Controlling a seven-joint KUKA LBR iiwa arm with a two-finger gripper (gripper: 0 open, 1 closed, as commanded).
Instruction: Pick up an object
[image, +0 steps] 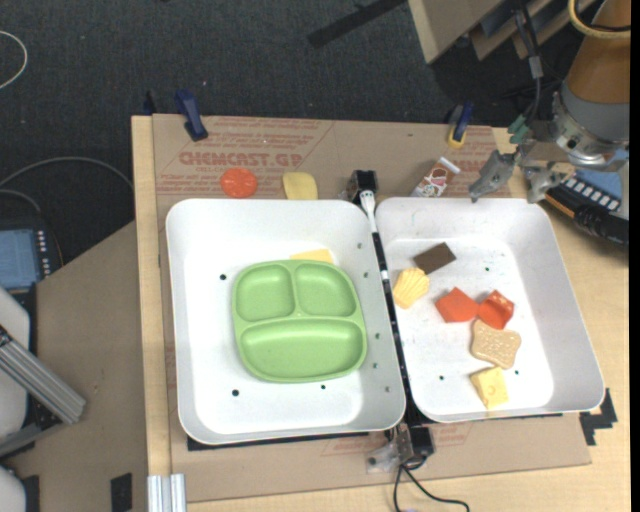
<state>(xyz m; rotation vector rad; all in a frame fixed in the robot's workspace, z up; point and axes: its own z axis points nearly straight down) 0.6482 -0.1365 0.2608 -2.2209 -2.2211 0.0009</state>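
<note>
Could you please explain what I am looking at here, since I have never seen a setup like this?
This is one camera fixed above a bench, looking down at a slant. A grey robot arm with an orange band reaches in from the right; its pincer hovers above the far edge of the right bin, and nothing shows between its fingers. The left bin holds a green divided tray with a pale yellow piece behind it. The right bin holds small toy foods: a brown block, a yellow shell shape, two red pieces, a toast slice and a yellow wedge.
</note>
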